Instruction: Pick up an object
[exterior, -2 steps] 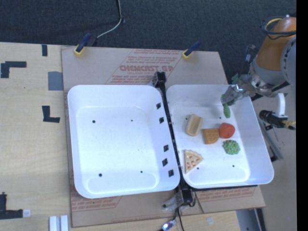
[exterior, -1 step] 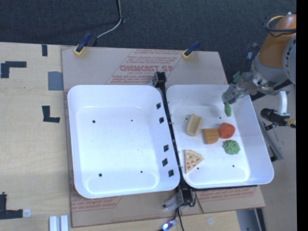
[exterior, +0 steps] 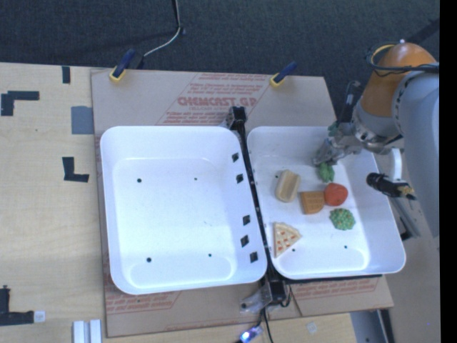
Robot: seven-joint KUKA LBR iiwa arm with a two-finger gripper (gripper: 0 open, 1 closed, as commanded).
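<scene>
The right bin (exterior: pixel 371 263) holds several toy foods. A small green piece (exterior: pixel 326 171) lies near the bin's far right, directly under the tip of my gripper (exterior: pixel 327 157), which touches or nearly touches it from above. Just below are a red tomato (exterior: pixel 336 194), an orange block (exterior: pixel 312 202) and a green broccoli-like lump (exterior: pixel 343 219). A tan bread-like piece (exterior: pixel 287 185) sits left of them. A yellow waffle wedge (exterior: pixel 285 237) lies near the bin's front left. The grey arm with its orange band (exterior: pixel 389 84) comes in from the right.
The left bin (exterior: pixel 114 191) stands beside the right one, with a black clip strip (exterior: pixel 244 191) along their shared wall. Both rest on a cardboard sheet (exterior: pixel 207 98) held by two blue-and-yellow clamps. A black part of the arm (exterior: pixel 385 184) overhangs the right bin's rim.
</scene>
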